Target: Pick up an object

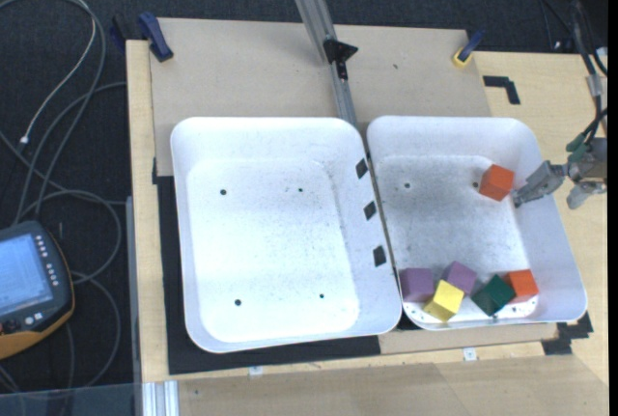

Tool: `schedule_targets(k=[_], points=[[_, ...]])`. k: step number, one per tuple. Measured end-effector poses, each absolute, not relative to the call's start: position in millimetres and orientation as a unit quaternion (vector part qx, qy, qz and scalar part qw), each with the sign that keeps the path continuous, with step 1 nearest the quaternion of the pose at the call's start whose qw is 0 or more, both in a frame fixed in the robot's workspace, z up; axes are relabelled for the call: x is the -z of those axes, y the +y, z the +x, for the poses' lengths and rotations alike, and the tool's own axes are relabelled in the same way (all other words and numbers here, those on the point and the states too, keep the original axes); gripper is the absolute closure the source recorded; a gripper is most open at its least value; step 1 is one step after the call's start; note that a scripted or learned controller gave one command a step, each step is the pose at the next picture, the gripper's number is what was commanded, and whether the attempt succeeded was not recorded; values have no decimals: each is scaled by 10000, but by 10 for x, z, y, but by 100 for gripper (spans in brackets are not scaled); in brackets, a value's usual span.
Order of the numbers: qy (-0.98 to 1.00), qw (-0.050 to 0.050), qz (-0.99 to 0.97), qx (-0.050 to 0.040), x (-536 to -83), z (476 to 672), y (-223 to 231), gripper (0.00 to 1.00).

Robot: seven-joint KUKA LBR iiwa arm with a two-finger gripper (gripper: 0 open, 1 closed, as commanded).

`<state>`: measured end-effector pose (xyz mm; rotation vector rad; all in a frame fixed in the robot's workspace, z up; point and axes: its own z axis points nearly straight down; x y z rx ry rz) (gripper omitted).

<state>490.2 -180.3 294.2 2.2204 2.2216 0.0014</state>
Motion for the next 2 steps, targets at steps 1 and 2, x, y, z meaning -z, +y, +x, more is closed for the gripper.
schedule_targets(k=[1, 2], points=[[7077, -52, 7065, 17, -1673, 4811, -1368, 0], [7083, 11, 7059, -9, -970, 4814, -899, 0]])
